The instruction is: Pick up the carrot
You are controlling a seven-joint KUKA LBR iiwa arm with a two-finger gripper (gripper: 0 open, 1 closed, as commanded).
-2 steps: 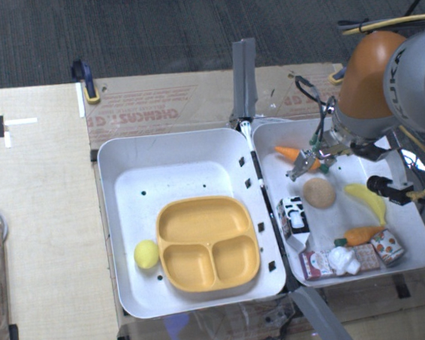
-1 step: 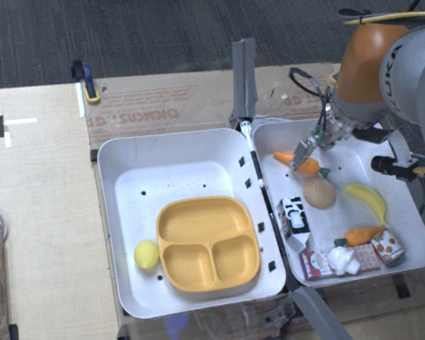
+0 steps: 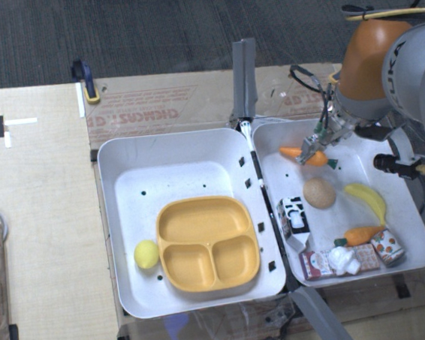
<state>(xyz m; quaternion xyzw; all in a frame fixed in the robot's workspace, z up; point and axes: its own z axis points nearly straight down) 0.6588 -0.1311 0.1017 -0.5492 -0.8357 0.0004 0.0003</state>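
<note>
An orange carrot [image 3: 293,152] lies in the far part of the right bin [image 3: 267,169], with its thick end and green top pointing right. My gripper [image 3: 312,150] reaches in from the right and sits directly over that thick end, hiding part of it. A second carrot [image 3: 363,234] with a green top lies nearer the front of the same bin, between a banana and some cartons.
Around them in the right bin are a beige round fruit [image 3: 319,193], a banana [image 3: 368,200], a black-and-white box [image 3: 294,217], a strawberry carton [image 3: 387,246] and small packages [image 3: 328,262]. The left bin [image 3: 119,213] holds a yellow divided plate [image 3: 207,243] and a lemon [image 3: 146,254].
</note>
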